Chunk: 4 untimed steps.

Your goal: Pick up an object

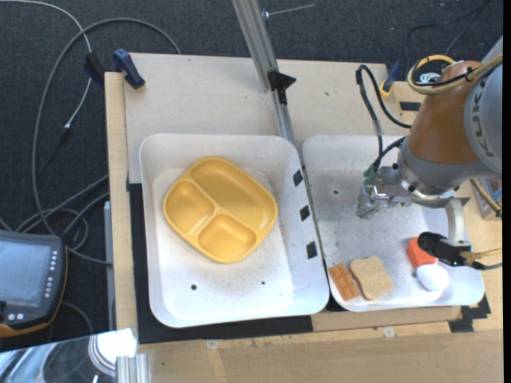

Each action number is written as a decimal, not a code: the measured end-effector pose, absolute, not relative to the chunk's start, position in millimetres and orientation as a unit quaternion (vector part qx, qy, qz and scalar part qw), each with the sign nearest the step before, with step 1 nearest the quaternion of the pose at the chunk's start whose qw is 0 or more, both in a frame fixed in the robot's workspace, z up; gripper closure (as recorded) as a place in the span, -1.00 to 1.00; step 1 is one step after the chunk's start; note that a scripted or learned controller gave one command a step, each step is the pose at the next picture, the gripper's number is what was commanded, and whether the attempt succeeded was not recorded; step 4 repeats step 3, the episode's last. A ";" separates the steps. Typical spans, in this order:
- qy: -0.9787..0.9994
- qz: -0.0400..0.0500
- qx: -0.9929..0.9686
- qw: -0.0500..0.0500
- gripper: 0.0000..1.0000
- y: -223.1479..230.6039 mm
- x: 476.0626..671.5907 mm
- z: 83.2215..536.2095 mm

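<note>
Fingers of the gripper (369, 205) point down over the right bin (339, 166); whether they stand open or shut cannot be told from this angle, and nothing shows between them. Gripper hangs above bare bin floor, near the bin's middle, with the grey-and-orange arm (447, 134) reaching in from the right. Candidate objects sit well apart from it, along the bin's near edge: a tan bread slice (372, 278) touching an orange waffle piece (343, 282) at the near-left corner, and an orange-and-white item (428, 267) (partly under a black cable) toward the right. Left bin (160, 214) holds a yellow divided plate (220, 208), three compartments, tilted diagonally.
</note>
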State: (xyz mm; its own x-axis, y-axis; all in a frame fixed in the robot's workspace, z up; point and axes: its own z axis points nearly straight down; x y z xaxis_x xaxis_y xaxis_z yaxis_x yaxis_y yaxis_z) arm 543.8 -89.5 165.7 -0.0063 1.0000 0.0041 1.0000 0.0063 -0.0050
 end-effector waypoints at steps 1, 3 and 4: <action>-0.711 -0.003 -0.704 -0.001 1.00 -19.8 574.0 199.4; -0.709 -0.003 -0.705 -0.001 1.00 83.3 667.2 193.0; -0.709 -0.003 -0.705 -0.001 1.00 83.3 667.2 193.0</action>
